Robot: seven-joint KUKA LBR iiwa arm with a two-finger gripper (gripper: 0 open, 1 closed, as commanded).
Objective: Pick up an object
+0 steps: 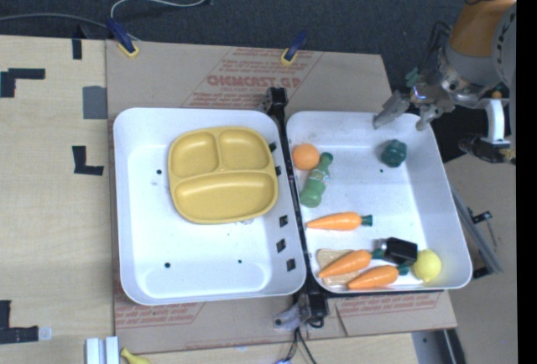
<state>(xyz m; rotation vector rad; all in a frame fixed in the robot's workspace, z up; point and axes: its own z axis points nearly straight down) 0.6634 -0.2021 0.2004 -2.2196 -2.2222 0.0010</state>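
Note:
My gripper [406,113] hangs over the far right rim of the right bin [419,190], fingers spread open and nothing between them. Just below it in that bin lies a small dark green object [393,153]. Near the bin's left wall sit an orange ball [305,156] and a green bottle [315,184]. A carrot [336,221] lies mid-bin. Two more carrots [357,267] rest at the front beside a black block [397,251] and a yellow lemon [427,265].
The left bin [143,220] holds a yellow divided plate [223,173]. A black clamp [277,98] joins the bins at the back. Brown cardboard [243,77] lies under both bins, and a cable [159,3] runs across the dark floor behind.

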